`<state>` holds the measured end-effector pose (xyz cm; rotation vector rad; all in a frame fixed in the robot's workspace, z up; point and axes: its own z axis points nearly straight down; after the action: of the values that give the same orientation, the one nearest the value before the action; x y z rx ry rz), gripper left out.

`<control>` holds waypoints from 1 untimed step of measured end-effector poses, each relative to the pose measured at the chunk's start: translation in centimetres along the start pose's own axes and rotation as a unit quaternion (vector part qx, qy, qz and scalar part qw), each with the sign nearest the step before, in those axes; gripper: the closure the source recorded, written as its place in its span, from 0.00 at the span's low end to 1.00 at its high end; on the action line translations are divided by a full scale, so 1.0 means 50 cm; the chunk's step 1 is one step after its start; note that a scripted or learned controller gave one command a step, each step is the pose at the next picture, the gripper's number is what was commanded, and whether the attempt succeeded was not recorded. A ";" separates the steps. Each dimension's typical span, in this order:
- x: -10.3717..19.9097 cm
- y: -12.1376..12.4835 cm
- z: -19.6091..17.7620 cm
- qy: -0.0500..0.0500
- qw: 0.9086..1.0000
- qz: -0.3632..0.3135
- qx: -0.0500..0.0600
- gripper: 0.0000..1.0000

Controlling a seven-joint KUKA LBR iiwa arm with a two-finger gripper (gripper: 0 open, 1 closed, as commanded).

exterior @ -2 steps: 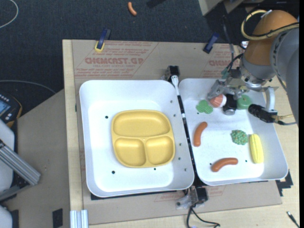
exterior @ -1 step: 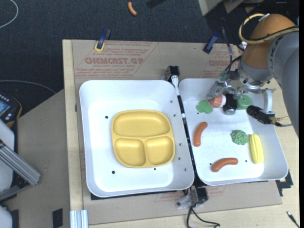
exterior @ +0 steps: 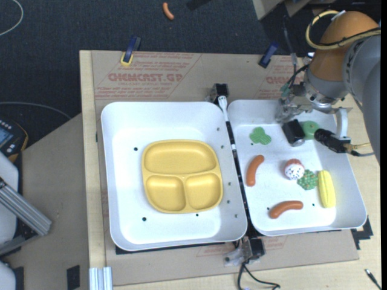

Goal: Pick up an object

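Gripper [exterior: 294, 132]: low in right bin [exterior: 357, 198], beside green piece [exterior: 309, 127] | finger state: cannot tell | loose items spread apart, easing a single pick

Dark carpet floor [exterior: 72, 23]; cardboard-topped bench [exterior: 175, 77]; small orange item [exterior: 168, 10], perhaps stray toy, on floor.
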<state>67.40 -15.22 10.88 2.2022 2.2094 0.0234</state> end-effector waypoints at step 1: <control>-0.003 -0.014 -0.109 0.001 1.000 0.002 0.009 1.00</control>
<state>66.55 -15.34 16.29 2.2169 2.2158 0.0054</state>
